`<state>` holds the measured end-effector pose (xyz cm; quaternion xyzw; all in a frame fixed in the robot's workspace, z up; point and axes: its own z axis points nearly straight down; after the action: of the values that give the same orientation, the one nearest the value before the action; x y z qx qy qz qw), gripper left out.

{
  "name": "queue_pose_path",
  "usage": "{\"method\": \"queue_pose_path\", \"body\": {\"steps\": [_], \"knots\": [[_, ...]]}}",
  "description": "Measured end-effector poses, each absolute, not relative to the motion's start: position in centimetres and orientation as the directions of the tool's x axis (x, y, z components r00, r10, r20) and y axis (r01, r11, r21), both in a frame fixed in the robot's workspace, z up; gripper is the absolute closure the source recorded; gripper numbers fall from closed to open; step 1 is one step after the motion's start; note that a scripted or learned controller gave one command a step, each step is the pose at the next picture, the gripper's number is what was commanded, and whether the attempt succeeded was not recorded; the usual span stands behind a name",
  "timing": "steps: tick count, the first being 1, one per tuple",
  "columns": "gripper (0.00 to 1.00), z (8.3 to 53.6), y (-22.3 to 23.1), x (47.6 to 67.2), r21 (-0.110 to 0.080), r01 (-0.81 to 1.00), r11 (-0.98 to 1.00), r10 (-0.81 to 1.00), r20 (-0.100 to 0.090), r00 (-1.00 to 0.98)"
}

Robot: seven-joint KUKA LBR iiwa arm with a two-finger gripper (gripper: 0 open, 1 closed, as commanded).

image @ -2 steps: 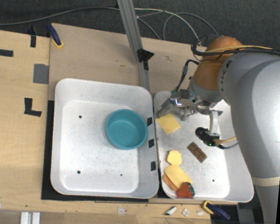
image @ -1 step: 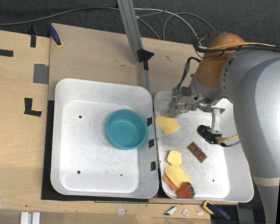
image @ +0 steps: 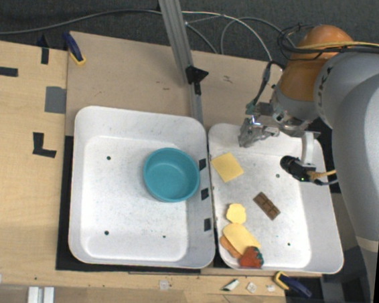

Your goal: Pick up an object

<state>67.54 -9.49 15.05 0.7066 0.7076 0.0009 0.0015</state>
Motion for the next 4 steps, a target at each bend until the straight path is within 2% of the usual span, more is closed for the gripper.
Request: {"method": "queue_pose_path", "body": {"steps": [1, 2, 3, 4], "knots": [[1.0, 21.2, -9.2, 67.1, 0.006, 1.0, 0.002, 1.0, -0.001, -0.002], [1.0, 22.2, -9.2, 67.1, 0.0, 1.0, 0.001, 1.0, 0.0, -0.001], [1.0, 21.5, -3.3, 65.5, -0.003, 1.0, 0.006, 1.0, 0.002, -0.006], [1.0, 22.7, 2.7, 64.2, -0.001, 1.0, 0.008, 1.0, 0.003, -0.008]]}}
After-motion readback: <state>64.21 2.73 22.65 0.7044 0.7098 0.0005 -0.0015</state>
